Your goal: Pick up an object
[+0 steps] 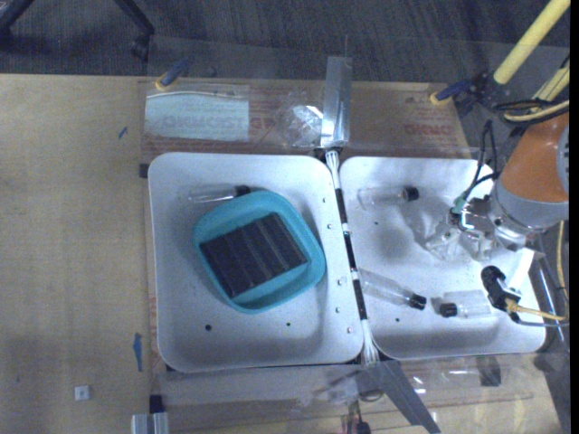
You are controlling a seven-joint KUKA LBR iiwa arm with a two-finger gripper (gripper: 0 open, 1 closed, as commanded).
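My gripper hangs low over the right side of the right bin, beside a crumpled piece of clear plastic that lies just to its left. A clear tube with a black cap lies near that bin's back. Two more capped clear tubes lie near its front, one at the left and one further right. In the left bin sits a teal tray with a dark ribbed insert, and behind it another clear tube.
Behind the bins, on the bench, lie a pale blue packet and a clear wrapper next to a metal bracket. The ridge between the bins runs front to back.
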